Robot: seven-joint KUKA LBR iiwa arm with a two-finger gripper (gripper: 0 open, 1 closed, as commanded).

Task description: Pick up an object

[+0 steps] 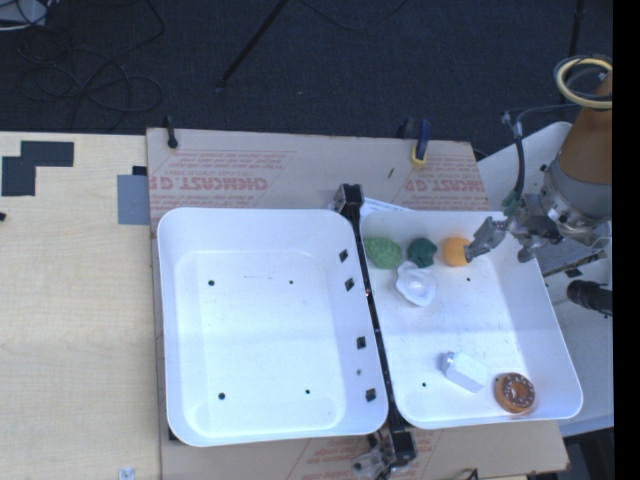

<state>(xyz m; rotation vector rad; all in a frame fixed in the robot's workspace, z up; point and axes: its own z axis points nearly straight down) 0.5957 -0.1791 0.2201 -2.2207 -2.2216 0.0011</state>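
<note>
The right bin (490, 313) holds several small items. Along its far side lie a light green lump (382, 252), a dark green piece (421, 251) and an orange ball (455, 251). A crumpled white item (416, 286) sits just in front of them. Near the front right corner are a white block (463, 372) and a brown ring-shaped donut (515, 393). My gripper (507, 243) hangs over the bin's far right side, just right of the orange ball. It is open, one finger (486, 237) close to the ball, with nothing between the fingers.
The left bin (165, 268) sits beside the right one, with a black divider strip (362, 298) between them. Cardboard (260, 168) lies under both bins. The arm's grey body with its orange band (590, 138) stands at the right edge.
</note>
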